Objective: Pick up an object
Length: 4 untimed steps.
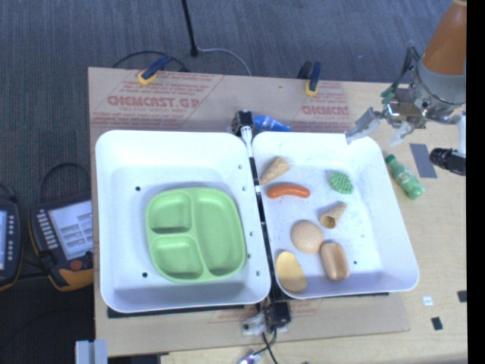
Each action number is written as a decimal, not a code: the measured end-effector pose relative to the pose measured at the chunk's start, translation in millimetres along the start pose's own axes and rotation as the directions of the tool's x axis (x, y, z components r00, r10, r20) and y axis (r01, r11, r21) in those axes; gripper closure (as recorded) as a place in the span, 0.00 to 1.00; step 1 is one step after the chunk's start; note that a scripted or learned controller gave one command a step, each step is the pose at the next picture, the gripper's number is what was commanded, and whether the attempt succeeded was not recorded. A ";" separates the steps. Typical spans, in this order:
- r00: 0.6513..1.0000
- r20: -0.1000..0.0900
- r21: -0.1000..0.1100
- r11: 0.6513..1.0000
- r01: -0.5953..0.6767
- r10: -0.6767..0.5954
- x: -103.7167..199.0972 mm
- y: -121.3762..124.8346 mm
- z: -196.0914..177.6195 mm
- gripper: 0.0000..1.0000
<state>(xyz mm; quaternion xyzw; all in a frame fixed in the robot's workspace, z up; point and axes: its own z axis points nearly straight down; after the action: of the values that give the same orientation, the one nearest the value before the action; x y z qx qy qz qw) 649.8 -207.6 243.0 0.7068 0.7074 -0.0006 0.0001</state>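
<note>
White plastic, two shallow bins side by side on a tan board clamped to the bench.

Camera view, left bin [121,158]: one pale green moulded tray with three compartments [196,234], lying flat near the middle.

Camera view, right bin [379,226], holding the candidates for the pick:
- tan wedge-shaped piece like a bread crust [274,169], near the dividing wall at the far end;
- orange-red sausage-shaped piece [288,191], just beside and below the wedge;
- green knobbly rounded piece [340,181], towards the far right, apart from the rest;
- small beige cone-like piece [333,215], mid-bin;
- pale tan egg-shaped piece [307,236], touching or all but touching the next;
- brown loaf-shaped piece [334,260], near the front;
- yellow rounded piece [289,271], at the front left corner, against the wall.

Outside the bin: a green bottle-shaped item [404,176] lying on the bench to the right.

Arm: grey with orange band, entering from the upper right. Two-finger gripper [383,123] hangs above the bin's far right corner, fingers spread apart, one reaching left and one right, nothing between them.

Judgement on the step: approach not yet committed. The green knobbly piece is nearest and stands clear of neighbours (the easiest target); descend straight over it, fingers straddling its narrow side, and close only once low. Avoid the egg and loaf pair, where fingers could catch both.
</note>
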 end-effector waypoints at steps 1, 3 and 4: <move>0.999 -0.003 0.007 0.998 -0.055 0.055 63.6 -47.4 131.3 0.00; 0.998 0.000 -0.002 0.998 -0.063 0.063 108.3 -49.7 152.4 0.00; 0.998 0.000 -0.002 0.998 -0.063 0.063 108.3 -49.7 152.4 0.00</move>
<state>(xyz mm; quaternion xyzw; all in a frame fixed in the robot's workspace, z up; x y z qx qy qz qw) 600.0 -99.5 90.6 0.7288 0.6847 0.0000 0.0010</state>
